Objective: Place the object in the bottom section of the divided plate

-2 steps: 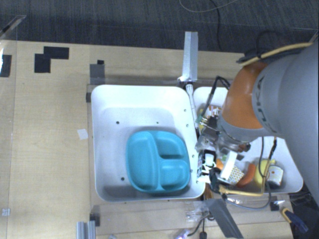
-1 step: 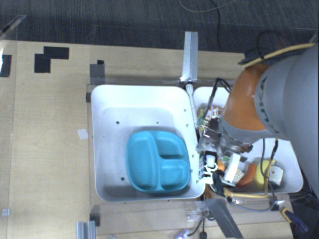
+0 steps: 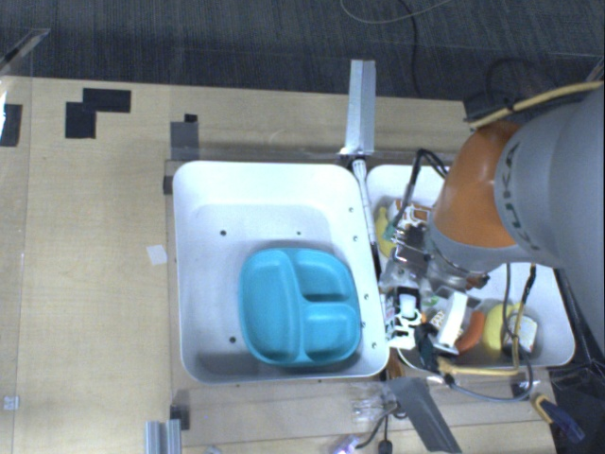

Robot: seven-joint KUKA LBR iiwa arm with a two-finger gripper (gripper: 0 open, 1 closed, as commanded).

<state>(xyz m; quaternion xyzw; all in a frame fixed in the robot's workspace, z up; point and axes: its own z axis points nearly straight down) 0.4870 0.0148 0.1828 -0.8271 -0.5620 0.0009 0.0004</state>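
Note:
A light blue divided plate [image 3: 301,304] lies in the left white bin [image 3: 203,216], toward its front right. It has one long section on the left and two smaller ones on the right, and all three look bare. My gripper [image 3: 408,312] is low over the left end of the right bin [image 3: 560,348], just right of the wall between the bins. The grey arm with its orange band [image 3: 473,197] covers most of that bin. An orange and yellow object [image 3: 484,333] lies right of the gripper, partly hidden by the wrist and cables.
A yellow-green item [image 3: 383,225] shows at the right bin's left wall, behind the gripper. A small white item [image 3: 526,330] lies near that bin's front right. Cables [image 3: 482,375] trail along the front rim. A metal post [image 3: 361,112] stands behind the divider.

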